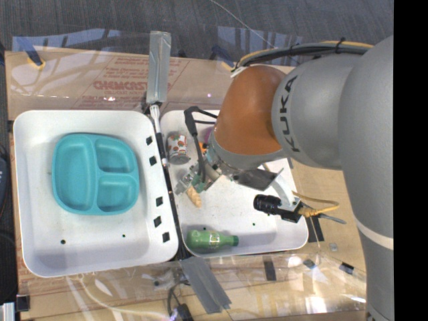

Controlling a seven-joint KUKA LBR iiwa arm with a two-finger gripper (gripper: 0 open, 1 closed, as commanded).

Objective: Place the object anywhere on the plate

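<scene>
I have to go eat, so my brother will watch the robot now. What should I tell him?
The gripper is low in the right bin, right by a small tan piece. I can't tell if it holds anything.
The teal plate sits in the left bin with nothing on it.
A small can and a green bottle also lie in the right bin.
Done: nothing yet.
Left: grab an object, carry it over, and set it on the plate.

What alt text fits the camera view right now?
The gripper hangs over the right bin, by a small tan piece, with a can and a green bottle nearby. The teal divided plate sits in the left bin.
</scene>
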